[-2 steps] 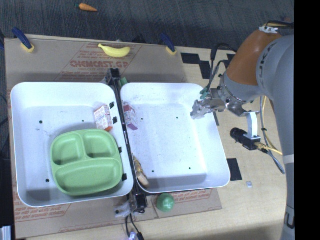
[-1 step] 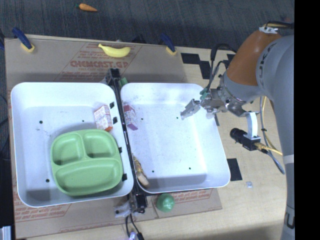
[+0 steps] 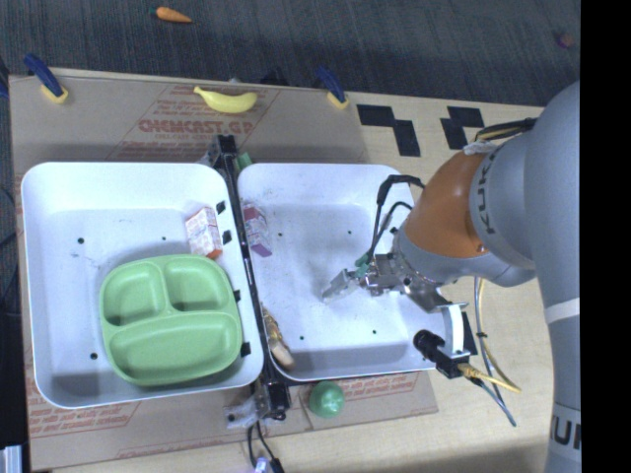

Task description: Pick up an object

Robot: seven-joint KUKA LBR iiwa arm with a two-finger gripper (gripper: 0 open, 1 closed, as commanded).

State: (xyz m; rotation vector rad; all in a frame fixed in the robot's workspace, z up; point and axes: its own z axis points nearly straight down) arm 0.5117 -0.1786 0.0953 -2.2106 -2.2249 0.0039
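Green ball (image 3: 326,398), round, glossy

Yellow banana (image 3: 227,99) lies on cardboard behind the bins; green ball (image 3: 326,398) in front; orange carrot (image 3: 174,14) on floor.

Two white bins (image 3: 59,264) sit on tan cardboard printed in red. At lower left lies a pale green divided plate (image 3: 173,318). A yellow banana (image 3: 227,99) lies at top centre, a green ball (image 3: 326,399) at the bottom, and blue clamps (image 3: 45,77) at the cardboard's upper edge. The grey arm (image 3: 532,205) wears an orange band.
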